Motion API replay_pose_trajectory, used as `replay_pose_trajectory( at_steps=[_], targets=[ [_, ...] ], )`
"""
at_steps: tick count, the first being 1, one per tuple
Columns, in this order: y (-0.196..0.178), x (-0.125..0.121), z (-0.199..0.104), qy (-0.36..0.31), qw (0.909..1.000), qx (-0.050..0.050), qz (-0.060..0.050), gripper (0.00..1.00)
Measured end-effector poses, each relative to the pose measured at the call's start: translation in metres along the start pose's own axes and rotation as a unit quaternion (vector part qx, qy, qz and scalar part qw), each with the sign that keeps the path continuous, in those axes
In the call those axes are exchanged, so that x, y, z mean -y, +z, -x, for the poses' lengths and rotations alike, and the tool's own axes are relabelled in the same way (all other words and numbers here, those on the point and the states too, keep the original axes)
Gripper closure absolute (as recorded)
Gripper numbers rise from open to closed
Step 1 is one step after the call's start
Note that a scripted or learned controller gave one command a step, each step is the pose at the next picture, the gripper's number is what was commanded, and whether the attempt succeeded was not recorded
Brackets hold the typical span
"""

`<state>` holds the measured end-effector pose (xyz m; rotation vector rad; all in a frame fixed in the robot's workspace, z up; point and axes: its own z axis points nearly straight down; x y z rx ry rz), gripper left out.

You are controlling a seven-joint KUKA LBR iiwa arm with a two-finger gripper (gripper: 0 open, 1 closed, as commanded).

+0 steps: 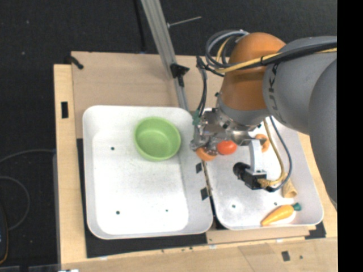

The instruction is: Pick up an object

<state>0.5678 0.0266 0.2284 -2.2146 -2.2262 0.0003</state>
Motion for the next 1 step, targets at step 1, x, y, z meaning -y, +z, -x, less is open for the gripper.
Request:
replay_pose_trajectory(
  at_steps=[1],
  targets=[
    [-0.0047,0.0182,-0.0392,-0.001,1.0,-0.001,0.0,1.0]
  ],
)
